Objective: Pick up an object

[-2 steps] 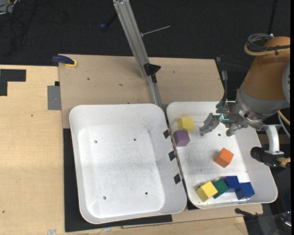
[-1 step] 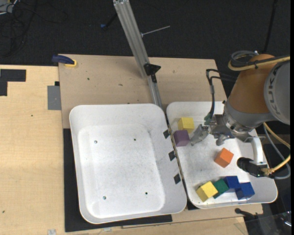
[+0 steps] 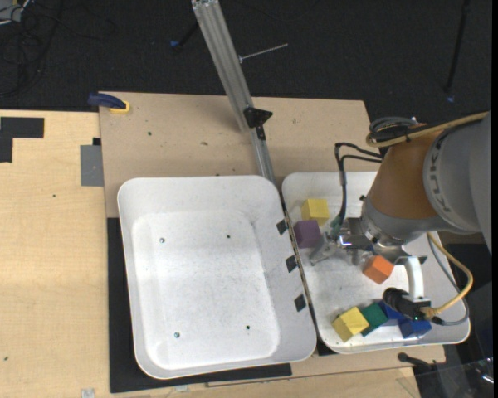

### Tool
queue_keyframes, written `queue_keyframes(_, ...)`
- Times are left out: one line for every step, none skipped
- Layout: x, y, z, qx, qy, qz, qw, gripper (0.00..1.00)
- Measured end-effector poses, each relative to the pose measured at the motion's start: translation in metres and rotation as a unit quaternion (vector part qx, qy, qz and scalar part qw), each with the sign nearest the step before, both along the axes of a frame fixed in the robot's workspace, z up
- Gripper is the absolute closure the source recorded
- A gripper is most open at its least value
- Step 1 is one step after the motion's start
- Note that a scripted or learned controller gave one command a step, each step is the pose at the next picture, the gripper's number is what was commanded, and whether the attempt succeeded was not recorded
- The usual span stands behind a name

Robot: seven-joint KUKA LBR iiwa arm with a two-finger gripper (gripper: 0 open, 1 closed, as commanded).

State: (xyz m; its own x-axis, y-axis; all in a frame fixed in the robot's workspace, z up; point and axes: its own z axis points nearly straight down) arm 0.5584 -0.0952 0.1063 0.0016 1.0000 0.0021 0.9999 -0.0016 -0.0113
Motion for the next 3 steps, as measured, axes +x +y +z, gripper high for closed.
queue_keyframes(0.0, 0.0, -0.014, -0.0007, -0.004, -0.001, 1.0, 0.0)
queue_keyframes(0.0, -0.001, -0.004, 0.0002, -0.004, -0.006, 1.0, 1.0)
queue_keyframes(-0.003, -0.004, 0.039, -0.001, -0.006, -0.005, 1.0, 1.0)
